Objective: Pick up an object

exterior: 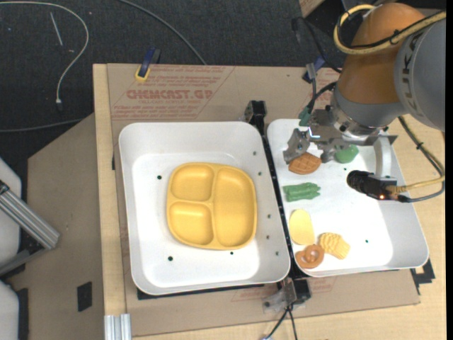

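While the gripper [306, 149] hangs just above the brown cookie [305, 164], its fingers spread and holding nothing, the pick is not yet done.

Grey arm [425, 69], orange wrist band, yellow looping cable, metal gripper [310, 146]

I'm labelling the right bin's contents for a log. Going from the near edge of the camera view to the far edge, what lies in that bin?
Brown ring-shaped toy → pale yellow oval piece → green toy → orange-brown cookie-shaped toy, with the gripper just above it.
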Available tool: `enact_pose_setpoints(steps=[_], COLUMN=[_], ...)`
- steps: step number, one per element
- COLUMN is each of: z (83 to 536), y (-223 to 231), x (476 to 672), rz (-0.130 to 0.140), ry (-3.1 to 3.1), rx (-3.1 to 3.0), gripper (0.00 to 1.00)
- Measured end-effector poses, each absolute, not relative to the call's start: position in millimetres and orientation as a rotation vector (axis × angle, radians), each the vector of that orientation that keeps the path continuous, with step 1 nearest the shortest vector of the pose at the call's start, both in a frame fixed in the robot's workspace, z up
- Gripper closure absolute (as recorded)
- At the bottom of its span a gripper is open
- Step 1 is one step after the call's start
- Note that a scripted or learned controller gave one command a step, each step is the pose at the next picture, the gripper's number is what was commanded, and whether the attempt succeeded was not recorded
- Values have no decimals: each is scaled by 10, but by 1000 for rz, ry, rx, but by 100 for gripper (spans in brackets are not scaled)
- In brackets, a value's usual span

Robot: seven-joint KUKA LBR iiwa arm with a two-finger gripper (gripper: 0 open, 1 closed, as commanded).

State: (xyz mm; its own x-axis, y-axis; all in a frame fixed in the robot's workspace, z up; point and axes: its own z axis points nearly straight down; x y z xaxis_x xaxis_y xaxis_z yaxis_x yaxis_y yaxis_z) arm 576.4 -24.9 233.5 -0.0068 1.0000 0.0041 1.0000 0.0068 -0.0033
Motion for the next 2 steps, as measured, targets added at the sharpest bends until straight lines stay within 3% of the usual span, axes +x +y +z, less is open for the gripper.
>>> enact_pose_setpoints(steps=[2], z=[2234], y=[792], x=[5686], rz=[3], ry=[-2224], rx=[-2211], gripper=[100])
